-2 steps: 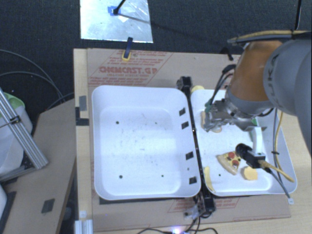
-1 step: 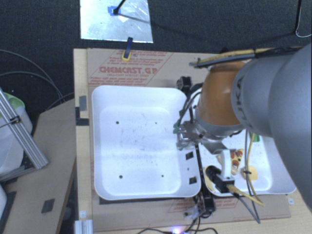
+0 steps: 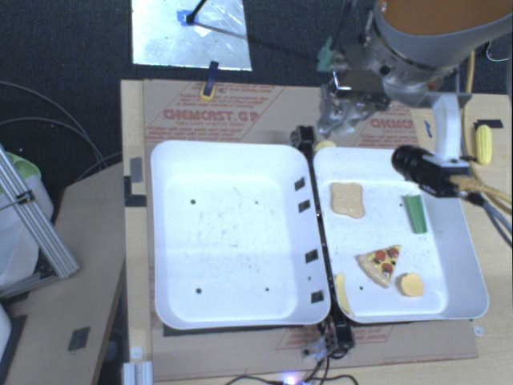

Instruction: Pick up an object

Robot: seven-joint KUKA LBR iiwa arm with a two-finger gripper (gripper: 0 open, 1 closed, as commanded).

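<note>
Camera view: right bin (image 3: 478, 295) on table holds tan bread slice (image 3: 348, 200) near centre, green stick (image 3: 415, 213) at 3 o'clock with long axis 12-to-6, pizza slice (image 3: 380, 264) tip toward 10, yellow round piece (image 3: 411, 285) at 5. Hand (image 3: 341, 119) hovers at bin's 11 o'clock corner; opening unclear, cannot tell.

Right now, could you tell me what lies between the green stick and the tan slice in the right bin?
Nothing: in the camera view, bare white bin floor separates the tan slice from the green stick.
</note>
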